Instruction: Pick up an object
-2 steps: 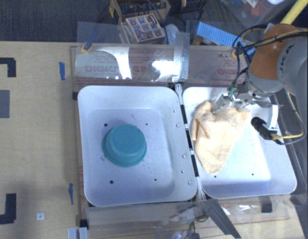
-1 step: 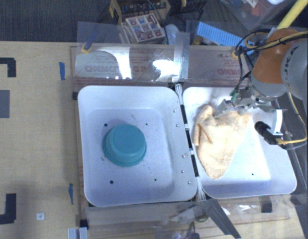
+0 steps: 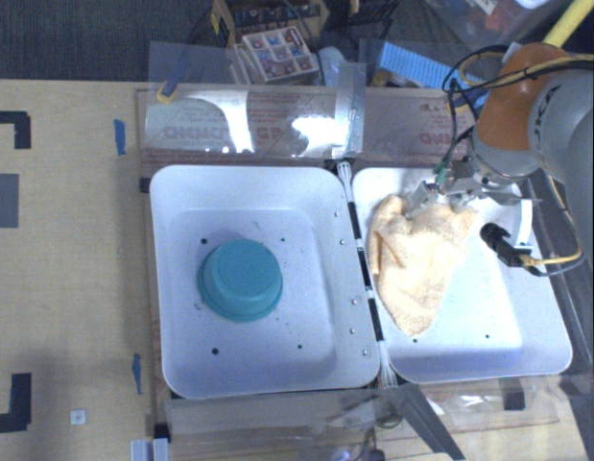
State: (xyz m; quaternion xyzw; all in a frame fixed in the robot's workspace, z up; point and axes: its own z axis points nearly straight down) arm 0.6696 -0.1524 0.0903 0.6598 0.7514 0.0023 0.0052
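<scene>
A crumpled pale yellow cloth (image 3: 416, 257) is in the right bin (image 3: 527, 344). Its folds gather up toward my gripper (image 3: 453, 190), which is at the cloth's upper right corner, shut on the bunched top edge. From there the cloth narrows to a point toward the bin's front, and its left side overlaps the rim between the bins. A teal bowl (image 3: 241, 279) sits upside down in the middle of the left bin (image 3: 181, 209), well away from the gripper.
The grey arm with its orange band (image 3: 512, 104) comes in over the right bin's far right corner, with black and yellow cables looping around it. Clear plastic walls (image 3: 249, 128) stand behind both bins. Boxes and clutter lie beyond them.
</scene>
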